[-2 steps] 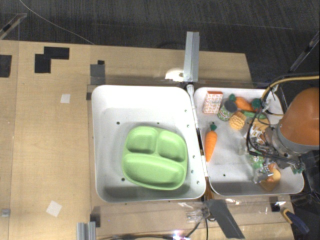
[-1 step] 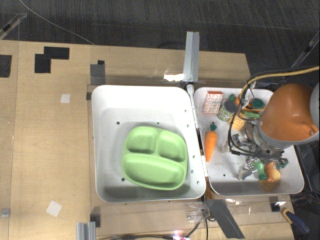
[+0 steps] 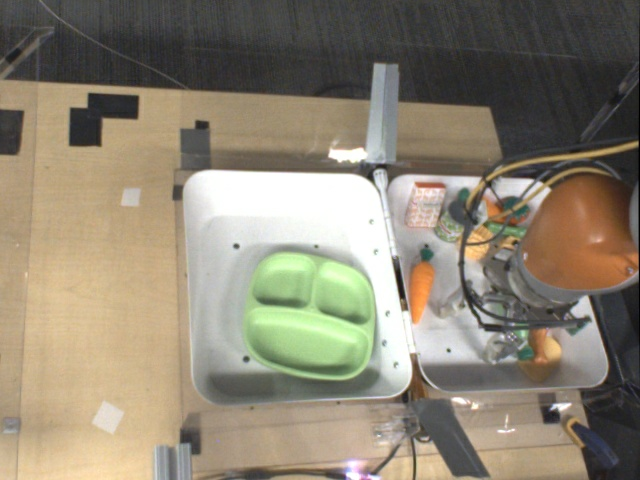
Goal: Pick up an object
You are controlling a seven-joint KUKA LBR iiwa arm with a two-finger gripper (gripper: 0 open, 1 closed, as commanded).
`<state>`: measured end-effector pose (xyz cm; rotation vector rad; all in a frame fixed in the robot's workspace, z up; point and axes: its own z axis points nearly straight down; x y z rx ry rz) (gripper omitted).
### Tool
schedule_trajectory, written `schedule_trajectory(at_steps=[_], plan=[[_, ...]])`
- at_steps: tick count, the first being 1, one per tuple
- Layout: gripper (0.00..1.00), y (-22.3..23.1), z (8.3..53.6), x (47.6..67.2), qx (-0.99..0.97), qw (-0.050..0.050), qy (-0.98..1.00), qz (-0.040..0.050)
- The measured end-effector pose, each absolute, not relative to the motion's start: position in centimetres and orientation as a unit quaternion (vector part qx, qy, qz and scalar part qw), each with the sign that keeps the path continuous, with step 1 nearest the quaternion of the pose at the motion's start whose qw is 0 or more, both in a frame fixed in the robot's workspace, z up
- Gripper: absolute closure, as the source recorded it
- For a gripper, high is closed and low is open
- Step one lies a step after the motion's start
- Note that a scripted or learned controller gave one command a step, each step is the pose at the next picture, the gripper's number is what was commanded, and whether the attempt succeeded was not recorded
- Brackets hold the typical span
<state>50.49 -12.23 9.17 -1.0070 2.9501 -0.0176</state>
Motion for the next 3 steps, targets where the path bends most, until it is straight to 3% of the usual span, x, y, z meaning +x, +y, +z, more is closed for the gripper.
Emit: schedule_trajectory(at_steps=[2,3], plan=[[0.00,-10.0,9.2,50.7,-0.447,0.010,0.895,-0.0078],[0.00,-9.2,9.2,50.0,-0.445,0.012,0.896,-0.0073]])
